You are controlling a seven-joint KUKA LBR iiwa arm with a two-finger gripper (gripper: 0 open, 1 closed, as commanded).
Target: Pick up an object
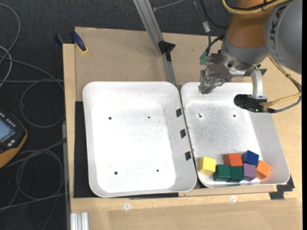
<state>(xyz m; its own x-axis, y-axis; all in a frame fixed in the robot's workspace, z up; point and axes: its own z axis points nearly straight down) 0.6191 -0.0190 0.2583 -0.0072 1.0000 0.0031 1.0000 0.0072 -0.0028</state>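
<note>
Most of the right bin floor lies open; blocks crowd its near edge, touching one another

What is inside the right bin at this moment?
Coloured blocks cluster at the right bin's near edge: yellow block, green, red, blue, purple, orange. Anything behind them is hidden.

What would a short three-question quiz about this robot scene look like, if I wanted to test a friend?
1. True or false: the blocks sit in the left bin.
2. Which block lies furthest toward the left bin: a) yellow, b) blue, c) purple?
3. Fill in: the gripper hangs over the far edge of the ____ bin.

Key:
1. False; they cluster at the near edge of the right bin.
2. a, the yellow block.
3. right; it is well away from the blocks.
</note>
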